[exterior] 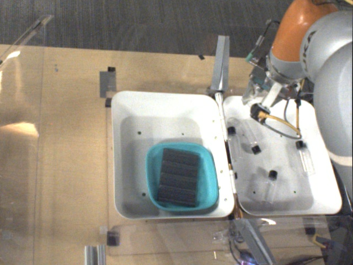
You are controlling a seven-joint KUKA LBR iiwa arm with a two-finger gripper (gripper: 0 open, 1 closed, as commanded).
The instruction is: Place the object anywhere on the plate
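A dark grey ribbed rectangular block [178, 176] lies flat on a square turquoise plastic plate [209, 170], its long side running roughly away from the camera and tilted slightly. The block covers the plate's middle, with a turquoise margin showing on every side. The plate rests on the floor of the left shallow white bin [127, 148], toward that bin's near right corner and just beside the wall it shares with its neighbour.

In the right shallow white bin [325, 197], several small clear plastic tubes with black caps [255, 148] lie scattered across the floor, well apart from the plate.

The two-finger gripper [263, 99] hangs over the far left corner of the right bin, below the grey arm's orange band [295, 24]. Whether it is spread or closed cannot be told at this angle, and nothing can be seen in it. Both bins sit on a pale wooden bench [55, 148].
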